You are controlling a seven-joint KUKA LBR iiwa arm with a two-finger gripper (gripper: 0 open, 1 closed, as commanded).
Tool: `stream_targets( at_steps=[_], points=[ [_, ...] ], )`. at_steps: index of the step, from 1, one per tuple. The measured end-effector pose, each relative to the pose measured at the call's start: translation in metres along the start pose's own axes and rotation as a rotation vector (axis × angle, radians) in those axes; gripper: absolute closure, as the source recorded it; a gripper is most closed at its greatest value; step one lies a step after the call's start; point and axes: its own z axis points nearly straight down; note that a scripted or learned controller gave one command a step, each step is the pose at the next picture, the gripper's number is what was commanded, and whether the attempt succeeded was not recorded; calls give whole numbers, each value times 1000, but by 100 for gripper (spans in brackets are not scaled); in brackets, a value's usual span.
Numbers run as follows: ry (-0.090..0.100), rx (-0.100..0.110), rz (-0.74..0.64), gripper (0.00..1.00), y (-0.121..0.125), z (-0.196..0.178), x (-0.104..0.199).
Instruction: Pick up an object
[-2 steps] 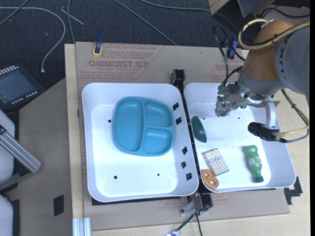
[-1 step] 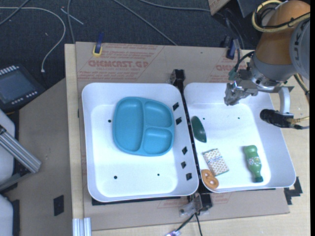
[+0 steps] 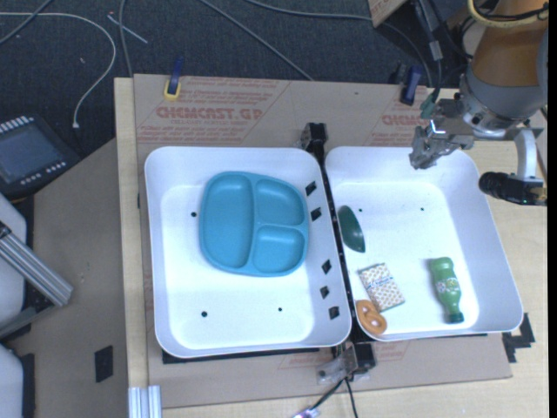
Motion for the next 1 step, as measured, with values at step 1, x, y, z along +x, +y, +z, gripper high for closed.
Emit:
stream_targets(
  at_steps=[1],
  points=[
    [4, 10, -4, 100, -1, 15, 55]
  ],
)
